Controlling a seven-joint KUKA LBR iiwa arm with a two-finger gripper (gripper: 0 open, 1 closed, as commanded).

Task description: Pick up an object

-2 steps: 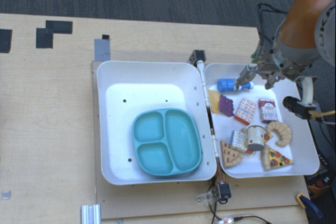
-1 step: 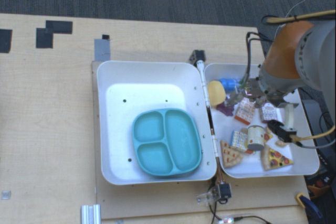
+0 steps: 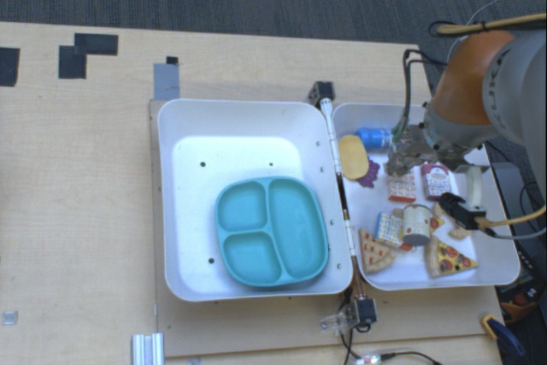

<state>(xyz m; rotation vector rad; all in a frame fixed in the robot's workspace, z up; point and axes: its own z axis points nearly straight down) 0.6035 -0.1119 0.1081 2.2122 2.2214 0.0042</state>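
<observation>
My gripper [image 3: 402, 169] hangs low over the upper middle of the right bin [image 3: 504, 269], above a small red and white packet [image 3: 401, 187]. Close by lie a yellow oval piece [image 3: 352, 156], a purple piece [image 3: 370, 173] and a blue bottle [image 3: 373, 137] to its left. A red and white carton [image 3: 437, 181], a small can [image 3: 417, 222], a blue and white packet [image 3: 389, 226] and two pizza slices [image 3: 373, 251] [image 3: 449, 257] lie nearer the front. The fingers point down and their gap is hidden.
The left bin [image 3: 171, 184] holds a teal three-compartment plate [image 3: 272, 230]. A divider rail [image 3: 336, 175] separates the bins. The grey arm with its orange band [image 3: 468, 90] covers the right bin's upper right corner. Cables trail at the front edge.
</observation>
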